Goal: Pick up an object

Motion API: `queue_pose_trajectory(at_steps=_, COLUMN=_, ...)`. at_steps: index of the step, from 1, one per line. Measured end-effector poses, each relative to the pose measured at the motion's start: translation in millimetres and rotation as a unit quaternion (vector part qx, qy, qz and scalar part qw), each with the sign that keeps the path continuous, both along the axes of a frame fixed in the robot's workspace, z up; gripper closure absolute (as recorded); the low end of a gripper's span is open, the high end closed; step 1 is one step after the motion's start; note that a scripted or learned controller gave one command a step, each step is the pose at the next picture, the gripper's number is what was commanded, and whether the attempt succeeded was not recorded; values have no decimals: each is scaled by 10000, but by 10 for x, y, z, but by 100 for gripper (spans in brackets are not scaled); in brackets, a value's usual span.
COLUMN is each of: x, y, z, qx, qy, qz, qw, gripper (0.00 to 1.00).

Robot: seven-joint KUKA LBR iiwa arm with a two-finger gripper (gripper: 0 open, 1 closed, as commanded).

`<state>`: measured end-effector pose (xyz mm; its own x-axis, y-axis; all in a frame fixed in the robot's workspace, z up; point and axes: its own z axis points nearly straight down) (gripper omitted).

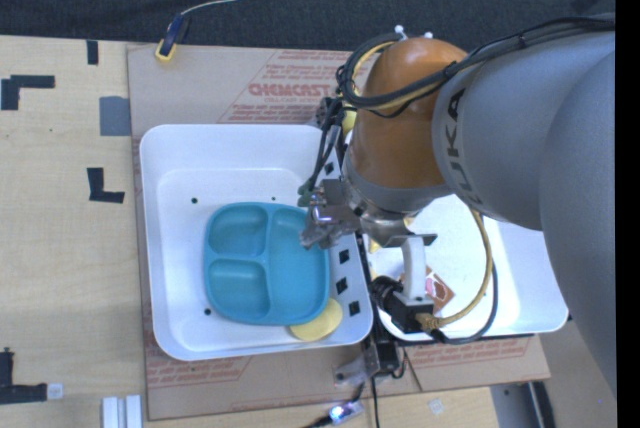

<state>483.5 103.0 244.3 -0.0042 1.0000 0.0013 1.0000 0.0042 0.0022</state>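
A blue divided plate [262,262] lies in the left white bin [175,166]. A pale yellow round object [318,324] peeks out from under the plate's lower right edge. My gripper [318,221] hangs at the plate's right rim, near the wall between the bins, under the orange band of the arm. In the right bin [530,301], a small object with a red and white pattern [436,292] lies partly hidden behind the arm's cables.
The big grey arm [520,136] covers most of the right bin. Both bins rest on a cardboard sheet [230,86]. A cable with a yellow plug [168,44] lies at the back on the dark floor.
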Motion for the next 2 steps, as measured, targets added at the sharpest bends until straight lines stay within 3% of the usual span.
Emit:
queue_pose_trajectory(at_steps=1, x=358, y=211, z=1382, qx=13, qy=-69, qz=5, qw=10000, gripper=100)
queue_pose_trajectory(at_steps=2, x=56, y=933, z=100, qx=-22, qy=86, qz=20, qw=10000, gripper=100)
